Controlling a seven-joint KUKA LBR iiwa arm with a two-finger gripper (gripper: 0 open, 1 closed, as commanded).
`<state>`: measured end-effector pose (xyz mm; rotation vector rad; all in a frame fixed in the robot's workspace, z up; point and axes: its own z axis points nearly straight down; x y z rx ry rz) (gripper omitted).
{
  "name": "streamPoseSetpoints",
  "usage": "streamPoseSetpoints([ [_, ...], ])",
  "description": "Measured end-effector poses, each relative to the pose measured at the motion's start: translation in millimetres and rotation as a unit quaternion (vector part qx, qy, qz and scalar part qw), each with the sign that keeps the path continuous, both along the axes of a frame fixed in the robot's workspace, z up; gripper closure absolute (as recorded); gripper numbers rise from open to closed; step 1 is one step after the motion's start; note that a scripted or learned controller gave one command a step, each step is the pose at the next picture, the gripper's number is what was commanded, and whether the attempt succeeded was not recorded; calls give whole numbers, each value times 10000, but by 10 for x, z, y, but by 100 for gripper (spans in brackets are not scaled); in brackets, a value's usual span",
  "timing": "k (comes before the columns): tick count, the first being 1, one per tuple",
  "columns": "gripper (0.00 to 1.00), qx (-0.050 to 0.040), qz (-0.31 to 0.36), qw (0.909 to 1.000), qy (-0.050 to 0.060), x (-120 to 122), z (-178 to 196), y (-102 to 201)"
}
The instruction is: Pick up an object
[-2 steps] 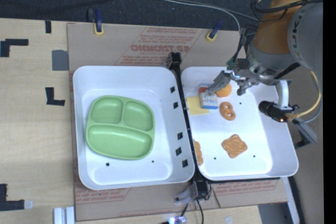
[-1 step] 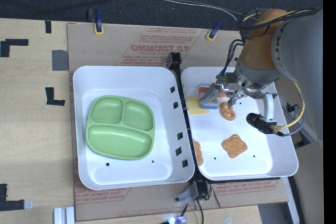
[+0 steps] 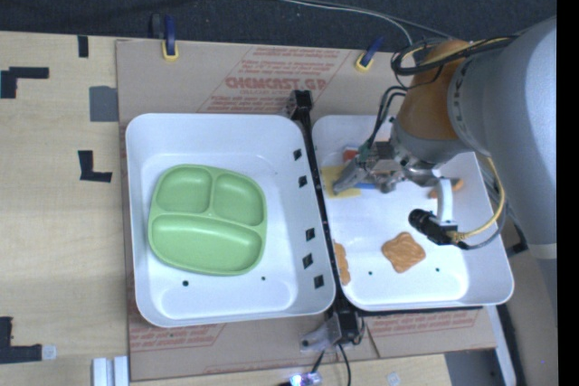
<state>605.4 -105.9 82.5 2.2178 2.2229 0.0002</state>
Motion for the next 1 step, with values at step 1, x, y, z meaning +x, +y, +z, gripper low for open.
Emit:
streamPoseSetpoints([
  [1, 100, -3, 4, 10000, 4, 2, 126, -2],
])
